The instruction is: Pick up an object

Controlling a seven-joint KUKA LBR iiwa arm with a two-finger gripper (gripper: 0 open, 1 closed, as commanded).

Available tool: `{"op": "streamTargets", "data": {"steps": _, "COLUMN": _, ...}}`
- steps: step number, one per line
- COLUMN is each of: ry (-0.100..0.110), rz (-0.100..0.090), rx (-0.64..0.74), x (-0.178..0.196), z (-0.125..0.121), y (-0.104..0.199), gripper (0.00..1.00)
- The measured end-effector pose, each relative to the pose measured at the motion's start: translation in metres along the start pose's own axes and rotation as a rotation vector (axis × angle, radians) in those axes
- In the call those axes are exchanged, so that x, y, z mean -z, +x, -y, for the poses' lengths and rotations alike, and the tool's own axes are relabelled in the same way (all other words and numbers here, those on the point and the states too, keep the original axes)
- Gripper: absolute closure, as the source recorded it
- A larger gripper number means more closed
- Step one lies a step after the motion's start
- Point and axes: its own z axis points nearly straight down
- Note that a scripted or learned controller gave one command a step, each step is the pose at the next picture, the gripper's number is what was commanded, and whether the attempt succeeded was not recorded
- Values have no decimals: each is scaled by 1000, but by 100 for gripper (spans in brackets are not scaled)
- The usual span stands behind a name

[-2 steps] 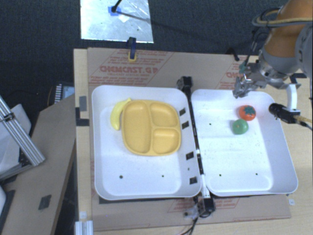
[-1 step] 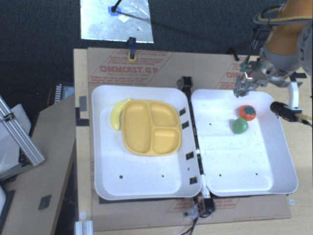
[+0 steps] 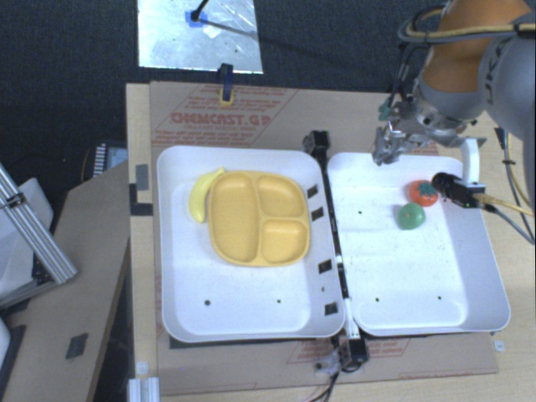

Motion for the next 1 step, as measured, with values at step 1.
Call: {"op": "streamTargets", "data": {"steps": 1, "ry": 2, "rz": -1, "rx": 0, "x": -13, "z": 7, "y": 56, "gripper": 100}}
